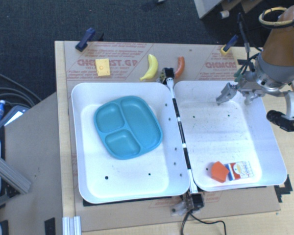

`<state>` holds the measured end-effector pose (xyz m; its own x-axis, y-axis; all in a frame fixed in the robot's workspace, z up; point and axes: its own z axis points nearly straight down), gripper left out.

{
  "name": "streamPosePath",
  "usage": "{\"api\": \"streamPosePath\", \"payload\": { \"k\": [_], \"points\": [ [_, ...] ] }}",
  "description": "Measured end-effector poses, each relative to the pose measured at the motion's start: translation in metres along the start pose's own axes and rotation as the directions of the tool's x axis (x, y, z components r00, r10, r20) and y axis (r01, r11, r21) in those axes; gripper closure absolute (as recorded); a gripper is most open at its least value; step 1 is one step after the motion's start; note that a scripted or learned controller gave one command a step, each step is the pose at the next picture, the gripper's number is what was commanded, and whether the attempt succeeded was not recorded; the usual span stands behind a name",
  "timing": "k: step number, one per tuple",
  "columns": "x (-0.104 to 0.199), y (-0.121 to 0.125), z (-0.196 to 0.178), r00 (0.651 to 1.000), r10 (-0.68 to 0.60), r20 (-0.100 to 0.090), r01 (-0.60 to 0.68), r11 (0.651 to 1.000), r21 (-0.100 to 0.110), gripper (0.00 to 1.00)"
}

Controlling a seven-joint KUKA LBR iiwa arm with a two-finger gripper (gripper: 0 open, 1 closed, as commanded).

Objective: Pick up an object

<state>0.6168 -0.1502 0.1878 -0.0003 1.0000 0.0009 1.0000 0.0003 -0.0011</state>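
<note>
In the right bin (pixel 264 131), near its front edge, lies an orange block (pixel 218 171) touching a small white, red and blue packet (pixel 240 170). My gripper (pixel 235 97) hovers over the far part of this bin, well behind both objects. Its two grey fingers (pixel 225 94) stand apart, open, with nothing between them. The grey arm with its orange band (pixel 282 40) comes in from the upper right.
A blue divided plate (pixel 128 126) lies in the left bin (pixel 88 170). Behind the bins on the board sit a yellow block (pixel 102 67), a banana (pixel 149 67) and an orange sausage-shaped toy (pixel 179 66). A ridge (pixel 179 131) separates the bins.
</note>
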Motion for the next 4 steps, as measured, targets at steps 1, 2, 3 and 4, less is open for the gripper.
{"api": "streamPosePath", "payload": {
  "k": [1,2,3,4],
  "points": [
    [0.0437,-0.1292,0.1038,1.000,0.001,-0.001,-0.001,1.000,0.001,0.00],
    [0.0439,-0.1289,0.0941,1.000,0.002,0.000,-0.002,1.000,-0.001,1.00],
    [0.0439,-0.1290,0.0942,1.000,0.002,0.000,-0.002,1.000,-0.001,0.00],
    [0.0348,-0.1381,0.1038,1.000,0.001,-0.001,-0.001,1.000,0.002,0.00]
  ]
}}
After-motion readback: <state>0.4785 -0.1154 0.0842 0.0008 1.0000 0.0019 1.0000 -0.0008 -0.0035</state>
